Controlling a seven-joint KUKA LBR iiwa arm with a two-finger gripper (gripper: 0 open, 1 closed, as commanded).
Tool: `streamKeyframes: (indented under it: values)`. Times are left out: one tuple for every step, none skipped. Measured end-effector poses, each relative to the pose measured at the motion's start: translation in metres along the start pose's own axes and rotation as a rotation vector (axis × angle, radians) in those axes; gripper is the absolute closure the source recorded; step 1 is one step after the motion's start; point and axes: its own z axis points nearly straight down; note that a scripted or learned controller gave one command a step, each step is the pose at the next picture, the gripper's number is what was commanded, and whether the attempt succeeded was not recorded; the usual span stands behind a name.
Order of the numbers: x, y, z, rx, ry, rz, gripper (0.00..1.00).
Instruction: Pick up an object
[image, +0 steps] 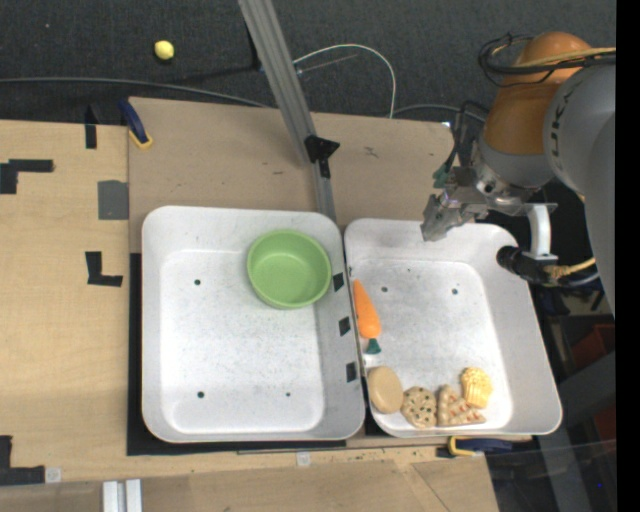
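Wooden bench; dark floor

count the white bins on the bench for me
2: the left bin holds a green bowl; the right bin, touching its side, holds the carrot and other small food items.

Open floor across most of the right bin, from centre toward 12 and 3 o'clock. Blocked along its 9 o'clock wall by a carrot, and along 6 o'clock by a bun, a cookie, a waffle piece and a corn piece, packed close together. Left bin free except a green bowl near 1 o'clock. Slanted metal pole crossing the surface above the bins' shared edge.
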Motion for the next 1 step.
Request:
streamKeyframes:
  values:
    - [0.0535,0.0015,0.0065,0.001,0.0,-0.001,1.0]
